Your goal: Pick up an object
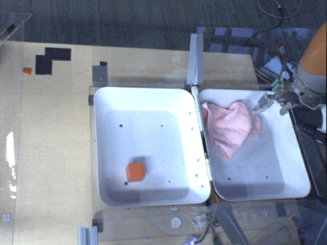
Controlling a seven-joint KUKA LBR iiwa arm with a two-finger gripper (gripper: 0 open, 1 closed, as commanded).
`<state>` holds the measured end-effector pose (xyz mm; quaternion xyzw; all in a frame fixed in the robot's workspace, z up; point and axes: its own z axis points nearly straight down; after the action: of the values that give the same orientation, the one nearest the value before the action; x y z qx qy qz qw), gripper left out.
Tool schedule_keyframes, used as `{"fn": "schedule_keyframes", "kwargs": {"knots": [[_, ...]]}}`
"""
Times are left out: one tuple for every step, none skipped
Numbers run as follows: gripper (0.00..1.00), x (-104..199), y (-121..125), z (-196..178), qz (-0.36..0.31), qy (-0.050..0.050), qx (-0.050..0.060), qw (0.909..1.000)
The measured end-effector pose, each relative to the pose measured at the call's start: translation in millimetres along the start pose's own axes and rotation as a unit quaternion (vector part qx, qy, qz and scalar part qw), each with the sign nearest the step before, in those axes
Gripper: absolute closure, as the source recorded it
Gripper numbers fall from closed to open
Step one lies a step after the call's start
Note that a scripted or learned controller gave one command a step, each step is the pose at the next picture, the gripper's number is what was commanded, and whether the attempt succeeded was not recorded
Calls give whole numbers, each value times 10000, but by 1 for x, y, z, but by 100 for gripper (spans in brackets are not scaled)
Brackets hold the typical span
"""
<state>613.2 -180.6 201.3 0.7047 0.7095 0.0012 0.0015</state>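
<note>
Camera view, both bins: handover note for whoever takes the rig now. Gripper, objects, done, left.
Gripper: over the right bin, upper right part, just right of the pink cloth; nothing visibly between its fingers.
Objects: pink cloth crumpled in the right bin's upper left; orange block in the left bin, lower left area.
Done: nothing lifted yet.
Left: grasp one object and raise it; the cloth looks nearest.

A pale wooden tabletop [51, 152] carries black marker patches [50, 59] near its far left corner; beyond it lies dark grey carpet [133, 11] with a thin looped cable [278, 5]
</note>
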Motion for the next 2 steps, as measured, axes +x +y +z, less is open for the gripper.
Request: {"fn": "schedule_keyframes", "kwargs": {"knots": [[0,-24,11,110,-538,-18,-56,9985],[0,-7,1,110,-1052,-21,-52,9944]]}}
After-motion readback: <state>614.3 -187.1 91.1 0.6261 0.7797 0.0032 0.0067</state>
